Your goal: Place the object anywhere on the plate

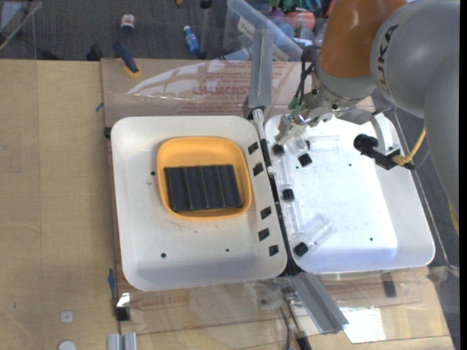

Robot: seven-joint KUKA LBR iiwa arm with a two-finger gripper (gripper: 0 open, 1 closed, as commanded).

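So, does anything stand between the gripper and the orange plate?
Yes: the middle rail crosses the path from the gripper to the plate, and a dark ribbed block covers most of the plate.

An orange-yellow plate (pixel 204 150), squarish with rounded corners, sits flat in the left bin, slightly toward its far side. A dark ribbed rectangular object (pixel 203 188), charcoal grey with lengthwise ridges, lies flat on the plate, covering most of its near half and reaching the near rim.
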